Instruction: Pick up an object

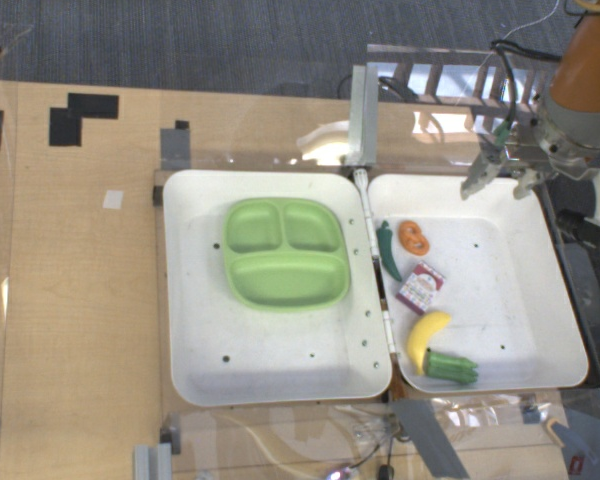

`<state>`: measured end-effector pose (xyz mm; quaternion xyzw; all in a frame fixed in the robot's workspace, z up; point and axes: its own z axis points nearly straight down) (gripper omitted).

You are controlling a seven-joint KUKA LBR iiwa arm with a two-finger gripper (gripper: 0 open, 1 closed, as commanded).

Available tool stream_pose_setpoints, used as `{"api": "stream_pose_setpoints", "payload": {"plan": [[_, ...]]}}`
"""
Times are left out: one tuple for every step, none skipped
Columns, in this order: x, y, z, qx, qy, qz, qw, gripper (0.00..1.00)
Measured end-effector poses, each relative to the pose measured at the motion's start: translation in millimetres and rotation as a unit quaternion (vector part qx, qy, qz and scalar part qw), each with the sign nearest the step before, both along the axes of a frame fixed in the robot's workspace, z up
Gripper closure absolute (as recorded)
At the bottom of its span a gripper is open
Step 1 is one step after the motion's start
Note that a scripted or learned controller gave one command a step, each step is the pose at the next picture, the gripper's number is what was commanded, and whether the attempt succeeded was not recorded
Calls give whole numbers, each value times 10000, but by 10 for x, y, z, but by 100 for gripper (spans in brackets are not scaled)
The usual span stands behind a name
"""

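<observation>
The right bin (500,268) holds an orange pretzel-like piece (413,236), a dark green pepper (388,252) along its left wall, a small pink and white packet (419,287), a yellow banana (426,334) and a green cucumber-like piece (450,367). My gripper (501,181) hangs over the bin's back right corner, up and to the right of these objects. Its two fingers are spread apart with nothing between them.
A green divided plate (284,253) lies in the left bin (195,298). A metal frame (430,78) stands behind the right bin, close to the arm. The right half of the right bin's floor is bare white.
</observation>
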<state>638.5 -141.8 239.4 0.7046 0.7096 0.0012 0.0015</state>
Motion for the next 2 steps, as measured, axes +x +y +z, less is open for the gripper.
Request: {"api": "stream_pose_setpoints", "payload": {"plan": [[312,423,-1130,8,6,-952,9955,0],[148,581,-1497,-3,-40,67,10000,0]]}}
